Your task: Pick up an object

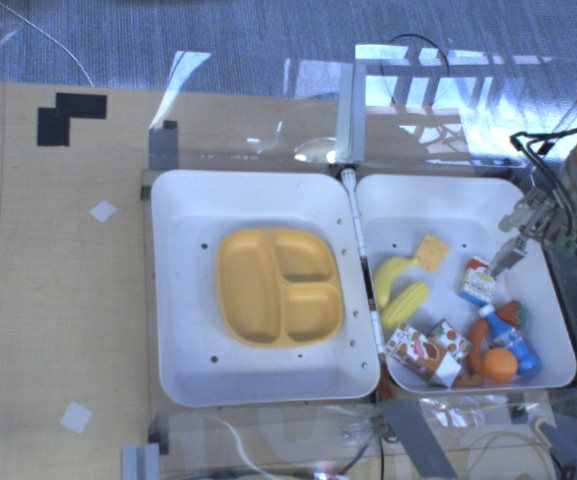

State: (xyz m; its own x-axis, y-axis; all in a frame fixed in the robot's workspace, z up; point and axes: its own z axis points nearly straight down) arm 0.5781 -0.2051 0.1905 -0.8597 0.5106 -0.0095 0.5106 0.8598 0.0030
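Sitting on the worktop (58, 298) are two white bins, set close so things can move between them. The left bin (183, 298) holds a yellow tray (278, 286) with three parts. The right bin (408, 208) holds the toys: a banana (400, 290), a cracker (430, 253), two boxes (428, 350), an orange (500, 364) and a small carton (477, 281). The claw (513, 253) reaches down by the carton. I cannot tell how wide it is or if it has anything.
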